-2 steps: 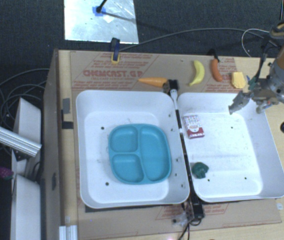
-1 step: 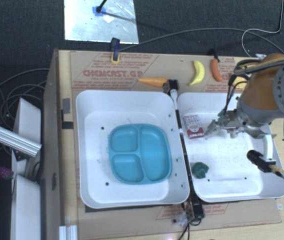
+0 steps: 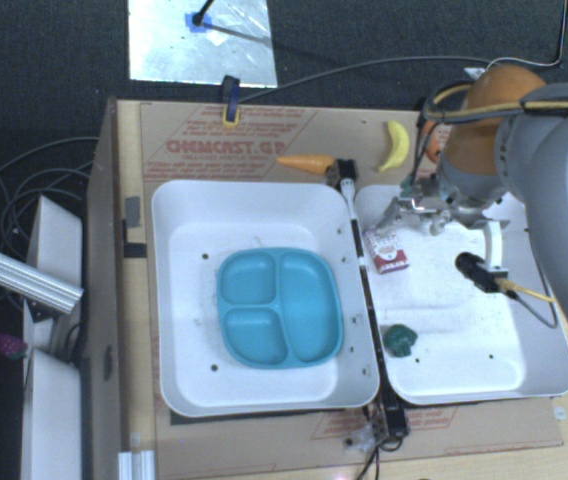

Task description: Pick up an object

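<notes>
The scene is evenly and fairly brightly lit from above, so the two white bins (image 3: pixel 264 203) come out almost washed of detail and cast only thin, soft shadows along their rims — the dark floor (image 3: pixel 34 58) around the bench swallows most texture. A metal sheet (image 3: pixel 201 28) at the far side throws back patchy glare, and the blue tray (image 3: pixel 279 305) carries a mild sheen. The picture is low in resolution and a little soft throughout — the arm (image 3: pixel 554 158) at the right, nearest the lens, is the blurriest, and colours lean cool.
</notes>
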Tool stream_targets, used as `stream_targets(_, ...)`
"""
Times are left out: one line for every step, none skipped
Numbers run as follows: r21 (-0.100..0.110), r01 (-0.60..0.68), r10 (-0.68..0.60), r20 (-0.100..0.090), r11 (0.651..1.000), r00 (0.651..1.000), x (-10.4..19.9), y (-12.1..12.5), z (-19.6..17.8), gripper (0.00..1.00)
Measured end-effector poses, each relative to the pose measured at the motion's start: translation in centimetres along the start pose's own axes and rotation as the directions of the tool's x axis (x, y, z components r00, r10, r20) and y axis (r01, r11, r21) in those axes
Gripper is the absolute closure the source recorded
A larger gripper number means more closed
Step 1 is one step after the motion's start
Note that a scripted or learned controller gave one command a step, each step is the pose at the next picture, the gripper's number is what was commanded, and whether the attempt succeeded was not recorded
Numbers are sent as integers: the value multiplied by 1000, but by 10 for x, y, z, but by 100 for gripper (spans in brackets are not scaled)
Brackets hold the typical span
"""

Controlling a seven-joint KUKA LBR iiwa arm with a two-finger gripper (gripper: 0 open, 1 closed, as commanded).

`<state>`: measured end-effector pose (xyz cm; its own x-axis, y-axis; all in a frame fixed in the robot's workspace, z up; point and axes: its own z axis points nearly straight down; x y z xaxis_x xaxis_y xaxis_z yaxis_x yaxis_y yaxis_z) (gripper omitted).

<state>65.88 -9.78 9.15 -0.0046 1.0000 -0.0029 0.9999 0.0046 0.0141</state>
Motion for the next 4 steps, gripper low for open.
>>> stream_targets(0,0,0,2,1000,1000,8,5,0,0)
stream_targets(11,1,-1,-2,1000,1000,12,11,-6,0)
stream_targets(9,1,-1,-2,1000,1000,11,11,6,0)
stream_targets(13,-3,3,-2,1000,1000,-7,-30,6,0)
